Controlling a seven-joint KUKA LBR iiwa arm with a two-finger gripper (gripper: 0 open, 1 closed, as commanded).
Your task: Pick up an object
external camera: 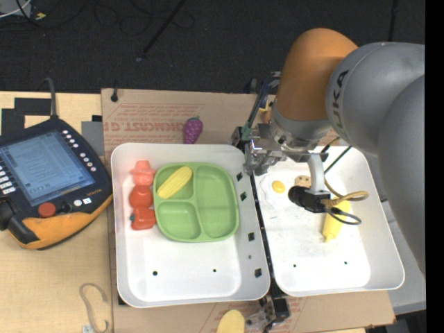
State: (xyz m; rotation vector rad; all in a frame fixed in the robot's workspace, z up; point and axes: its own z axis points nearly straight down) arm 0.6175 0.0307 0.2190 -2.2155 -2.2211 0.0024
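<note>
The arm (361, 109) reaches in from the right, and its jaws hang over the upper left corner of the right bin (361, 272), close to the wall it shares with the left bin (180, 279). From this angle I cannot tell how far open the jaws are, and nothing can be seen held in them. Just below them in the right bin lies a toy egg (277, 186), with a brown cookie (303, 180) beside it and a banana (331, 226) farther right. The left bin holds a green tray (208, 217) with a corn cob (173, 181) in its upper left compartment, and a red toy (141, 198) touches the tray's left edge. Purple grapes (193, 129) lie on the cardboard (146, 116) behind the left bin. A pendant (48, 179) rests on the desk (41, 290) to the left, and a yellow fruit (231, 321) lies in front of the bins.
</note>
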